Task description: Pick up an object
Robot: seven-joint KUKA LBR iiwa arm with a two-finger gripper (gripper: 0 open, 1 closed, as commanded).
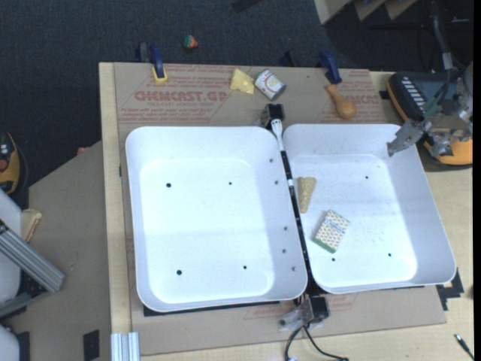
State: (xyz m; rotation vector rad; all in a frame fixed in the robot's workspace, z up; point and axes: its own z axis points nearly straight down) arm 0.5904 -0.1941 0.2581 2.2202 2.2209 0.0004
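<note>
The right bin (421,201) holds two objects. A tan wedge-shaped piece (305,192) lies against its left wall. A small flat block with a speckled top and a green edge (331,231) rests a little below and to the right of the wedge. My gripper (409,135) hangs at the right bin's upper right corner, over the rim, well away from both objects. Nothing shows in it. The arm behind it is mostly cut off by the frame's right side.
The left bin (150,201) sits beside the right one. On the board behind the bins lie a yellow wedge (242,82), a small white box (269,84) and a brown pear-shaped item (342,102). Blue clamps (156,60) grip the back edge. A black device (409,95) sits at the far right.
</note>
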